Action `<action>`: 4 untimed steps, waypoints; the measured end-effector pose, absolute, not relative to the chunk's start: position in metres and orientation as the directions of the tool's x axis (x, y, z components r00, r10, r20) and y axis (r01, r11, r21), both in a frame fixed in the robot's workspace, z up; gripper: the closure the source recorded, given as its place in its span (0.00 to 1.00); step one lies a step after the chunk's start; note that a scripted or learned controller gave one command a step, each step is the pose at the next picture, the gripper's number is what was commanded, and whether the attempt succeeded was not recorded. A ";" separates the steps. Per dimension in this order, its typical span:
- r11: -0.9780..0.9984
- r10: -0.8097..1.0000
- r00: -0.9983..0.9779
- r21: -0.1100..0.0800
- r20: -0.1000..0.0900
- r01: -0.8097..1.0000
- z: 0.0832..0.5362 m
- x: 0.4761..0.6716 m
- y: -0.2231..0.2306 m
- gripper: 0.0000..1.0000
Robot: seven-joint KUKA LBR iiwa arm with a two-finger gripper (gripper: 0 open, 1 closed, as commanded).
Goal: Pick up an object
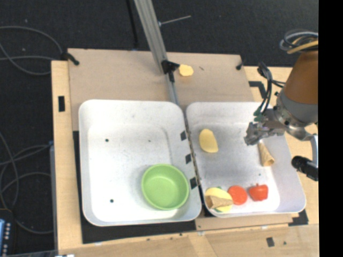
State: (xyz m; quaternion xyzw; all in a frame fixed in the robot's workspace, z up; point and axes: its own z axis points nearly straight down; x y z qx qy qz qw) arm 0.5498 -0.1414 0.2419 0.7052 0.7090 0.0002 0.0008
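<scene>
Here the tan cone point(266, 155) lies pointing up-left toward the fingers point(254, 138), their state unclear.

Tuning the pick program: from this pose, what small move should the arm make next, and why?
Probably a short descent. The tool hovers in the right white bin beside the upper end of the tan cone-shaped piece, the nearest object; the yellow oval piece lies farther left.
</scene>
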 end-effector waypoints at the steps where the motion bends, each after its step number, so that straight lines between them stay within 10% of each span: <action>1: 0.006 1.000 -0.006 0.001 0.000 1.000 0.233 0.549 -0.092 1.00; 4: 0.008 1.000 -0.008 -0.001 0.001 1.000 0.228 0.533 0.069 1.00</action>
